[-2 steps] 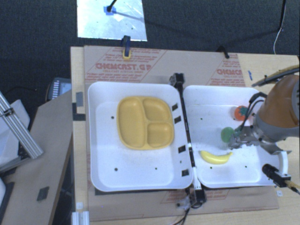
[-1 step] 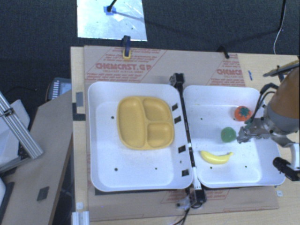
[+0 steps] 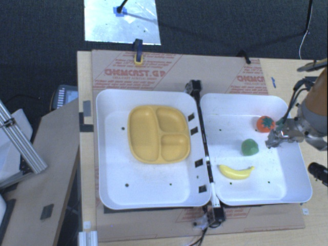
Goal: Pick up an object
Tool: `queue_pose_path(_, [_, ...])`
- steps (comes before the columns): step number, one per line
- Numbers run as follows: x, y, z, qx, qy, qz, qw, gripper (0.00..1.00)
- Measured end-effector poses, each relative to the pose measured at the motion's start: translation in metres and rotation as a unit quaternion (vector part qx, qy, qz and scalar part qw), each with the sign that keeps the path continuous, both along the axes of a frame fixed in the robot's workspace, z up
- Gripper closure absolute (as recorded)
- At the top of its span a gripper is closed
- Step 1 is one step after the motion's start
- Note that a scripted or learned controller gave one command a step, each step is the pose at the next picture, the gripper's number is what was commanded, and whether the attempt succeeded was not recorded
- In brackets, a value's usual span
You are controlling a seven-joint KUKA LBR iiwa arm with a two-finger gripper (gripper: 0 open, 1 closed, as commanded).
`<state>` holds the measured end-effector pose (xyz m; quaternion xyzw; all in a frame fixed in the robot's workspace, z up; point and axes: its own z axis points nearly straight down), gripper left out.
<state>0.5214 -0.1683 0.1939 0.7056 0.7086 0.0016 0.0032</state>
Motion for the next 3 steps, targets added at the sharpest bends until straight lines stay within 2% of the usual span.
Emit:
queue_pose_path(1, [-0.003,-0.010,0.056,-0.0004,-0.001,0.000,1.0000,1.00])
queue_pose_path(3, [0.008,0.088,0.065,0.0019,0.002,0.003,1.0000,1.00])
